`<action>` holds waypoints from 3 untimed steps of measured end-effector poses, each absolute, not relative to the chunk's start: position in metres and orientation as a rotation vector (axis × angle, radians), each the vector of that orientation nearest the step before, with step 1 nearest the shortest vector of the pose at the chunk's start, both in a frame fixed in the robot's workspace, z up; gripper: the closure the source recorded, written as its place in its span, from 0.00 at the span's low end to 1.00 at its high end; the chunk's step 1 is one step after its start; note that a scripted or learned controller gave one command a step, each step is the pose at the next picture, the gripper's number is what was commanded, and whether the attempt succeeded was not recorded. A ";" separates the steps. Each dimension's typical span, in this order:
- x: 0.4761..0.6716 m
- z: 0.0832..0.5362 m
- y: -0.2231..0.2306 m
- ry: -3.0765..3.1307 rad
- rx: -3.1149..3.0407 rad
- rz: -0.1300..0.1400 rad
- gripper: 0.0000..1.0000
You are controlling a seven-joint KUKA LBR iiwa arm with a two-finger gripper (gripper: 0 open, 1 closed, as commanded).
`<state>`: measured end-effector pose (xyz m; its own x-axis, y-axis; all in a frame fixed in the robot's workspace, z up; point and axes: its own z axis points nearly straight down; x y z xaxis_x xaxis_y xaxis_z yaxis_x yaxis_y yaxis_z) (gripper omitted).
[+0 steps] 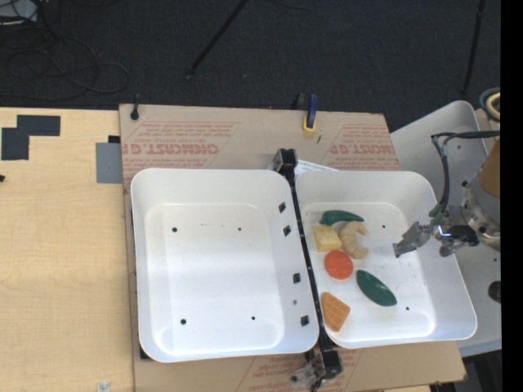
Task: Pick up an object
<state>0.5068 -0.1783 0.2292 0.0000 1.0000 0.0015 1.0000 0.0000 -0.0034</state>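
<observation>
Table [65, 260] carried two bins; gripper [406, 244], fingers' state unclear, hung at right bin's [441, 329] right side, toys clustered left-centre — approach step, next needs descent onto red ball [339, 265].

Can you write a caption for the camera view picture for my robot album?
Robot pincer hovers above right bin holding toy foods, including a red ball.

A brown cardboard sheet [245, 141] with reversed red print lies under the bins on the light wooden desk [57, 268]. A blue and yellow clamp [310, 113] grips its far edge, with a black clamp [285, 160] where the bins meet. Black and grey patches [31, 133] mark the desk at left, and cables [49, 23] trail over dark carpet [270, 39] beyond.
</observation>
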 end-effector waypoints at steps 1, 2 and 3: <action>0.521 0.081 -0.177 -2.222 -2.221 0.002 0.00; 0.520 0.098 -0.180 -2.214 -2.226 0.001 1.00; 0.648 0.089 -0.213 -2.233 -2.222 -0.005 1.00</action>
<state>0.6483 -0.2130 0.0886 -0.0050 1.0000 -0.0040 1.0000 0.0050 0.0081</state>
